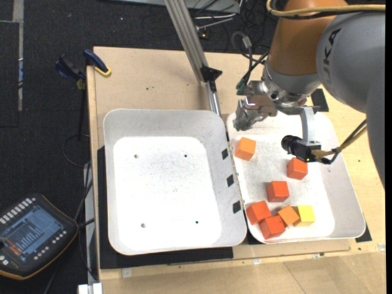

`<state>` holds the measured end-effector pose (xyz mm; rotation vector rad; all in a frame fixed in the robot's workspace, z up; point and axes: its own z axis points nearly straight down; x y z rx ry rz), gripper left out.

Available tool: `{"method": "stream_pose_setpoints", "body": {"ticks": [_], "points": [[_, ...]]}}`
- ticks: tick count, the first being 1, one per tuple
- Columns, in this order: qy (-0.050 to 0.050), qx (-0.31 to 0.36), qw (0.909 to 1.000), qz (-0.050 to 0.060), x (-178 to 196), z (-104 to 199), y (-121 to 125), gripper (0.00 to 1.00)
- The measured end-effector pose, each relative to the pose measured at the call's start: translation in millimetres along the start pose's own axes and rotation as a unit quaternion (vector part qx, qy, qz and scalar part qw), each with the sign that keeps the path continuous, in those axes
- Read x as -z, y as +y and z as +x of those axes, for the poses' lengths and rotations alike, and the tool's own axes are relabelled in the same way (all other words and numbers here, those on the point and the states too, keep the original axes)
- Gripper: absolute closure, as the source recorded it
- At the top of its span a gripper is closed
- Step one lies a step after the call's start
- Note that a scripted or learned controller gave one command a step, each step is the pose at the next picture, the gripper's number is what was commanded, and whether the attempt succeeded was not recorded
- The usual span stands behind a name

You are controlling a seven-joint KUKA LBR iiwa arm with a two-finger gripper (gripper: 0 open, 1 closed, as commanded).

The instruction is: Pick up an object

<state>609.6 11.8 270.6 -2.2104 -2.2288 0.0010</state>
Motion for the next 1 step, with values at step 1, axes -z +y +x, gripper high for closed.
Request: {"method": "stream_pose_setpoints", "body": {"ticks": [1], "points": [[0.0, 0.0, 1.0, -0.001, -14.4, 58.2, 7.7, 1.0]]}}
